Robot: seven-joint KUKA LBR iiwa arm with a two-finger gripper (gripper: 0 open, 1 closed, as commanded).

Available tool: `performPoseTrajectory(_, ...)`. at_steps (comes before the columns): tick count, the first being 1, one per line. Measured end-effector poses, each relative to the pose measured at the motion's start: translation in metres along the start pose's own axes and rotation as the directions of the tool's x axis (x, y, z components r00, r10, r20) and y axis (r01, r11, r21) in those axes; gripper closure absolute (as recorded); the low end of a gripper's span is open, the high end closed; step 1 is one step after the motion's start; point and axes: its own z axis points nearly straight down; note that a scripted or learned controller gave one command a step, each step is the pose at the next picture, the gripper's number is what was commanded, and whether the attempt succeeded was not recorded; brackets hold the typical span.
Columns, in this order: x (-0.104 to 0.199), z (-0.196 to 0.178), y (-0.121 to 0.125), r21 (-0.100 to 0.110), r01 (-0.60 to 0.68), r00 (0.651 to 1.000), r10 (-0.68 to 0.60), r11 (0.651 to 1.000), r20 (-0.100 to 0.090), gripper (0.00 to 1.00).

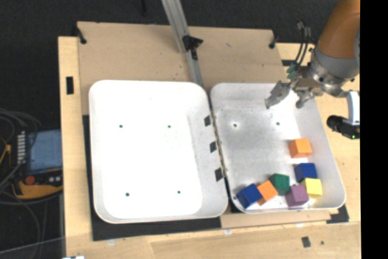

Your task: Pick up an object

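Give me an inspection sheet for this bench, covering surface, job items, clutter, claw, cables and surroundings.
Surface: wooden bench bearing left bin and right bin, side by side.
Job's things: in right bin, orange block apart; blue block, second orange block, green block, purple block, yellow block and dark blue block clustered at the near edge.
Clutter: nothing seen.
Claw: claw over right bin's far edge, open, holding nothing.
Cables: cable bundle at left.
Surroundings: metal pole; dark floor.
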Motion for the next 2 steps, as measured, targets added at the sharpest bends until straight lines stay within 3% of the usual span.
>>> performPoseTrajectory(2,-0.003,0.114,0.003,-0.001,-0.004,1.000,0.004,1.000,0.001,0.00)
